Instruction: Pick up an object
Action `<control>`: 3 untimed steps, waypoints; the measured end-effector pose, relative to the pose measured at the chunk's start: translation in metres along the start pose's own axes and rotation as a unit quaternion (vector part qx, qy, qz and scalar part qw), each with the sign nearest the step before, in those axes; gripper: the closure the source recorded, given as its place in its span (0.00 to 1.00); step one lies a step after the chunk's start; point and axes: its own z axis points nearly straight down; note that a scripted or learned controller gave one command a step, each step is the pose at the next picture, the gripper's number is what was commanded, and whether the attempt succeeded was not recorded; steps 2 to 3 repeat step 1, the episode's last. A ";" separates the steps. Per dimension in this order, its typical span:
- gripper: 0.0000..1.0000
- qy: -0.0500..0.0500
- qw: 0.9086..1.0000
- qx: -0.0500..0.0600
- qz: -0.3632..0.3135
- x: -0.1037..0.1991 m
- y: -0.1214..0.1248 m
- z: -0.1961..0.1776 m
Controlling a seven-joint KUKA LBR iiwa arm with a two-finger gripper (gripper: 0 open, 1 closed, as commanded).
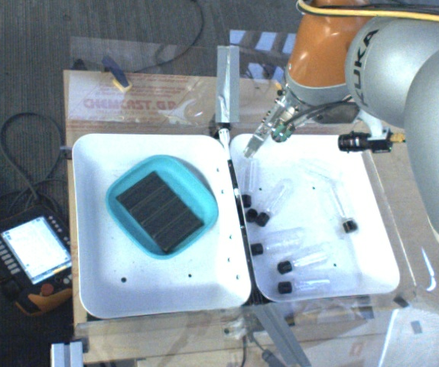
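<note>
The right bin (372,205) holds several clear plastic tubes with black caps, among them one near the left wall (259,216), one at the front (300,264) and one to the right (342,209). The left bin (97,274) holds a teal dish with a dark ribbed pad (160,211) in it. My gripper (256,142) hangs over the back left corner of the right bin, above the tubes, pointing down and to the left. Nothing shows between its fingers.
A metal post (226,82) stands behind the divide between the bins. A handheld pendant (28,254) with a cable lies to the left of the bench. The arm's grey body and orange band (326,37) cover the upper right.
</note>
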 end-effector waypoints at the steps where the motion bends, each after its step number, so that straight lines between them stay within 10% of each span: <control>1: 1.00 -0.001 1.000 -0.001 0.000 -0.001 0.001 -0.010; 3: 1.00 -0.001 1.000 -0.001 0.000 -0.001 0.001 -0.010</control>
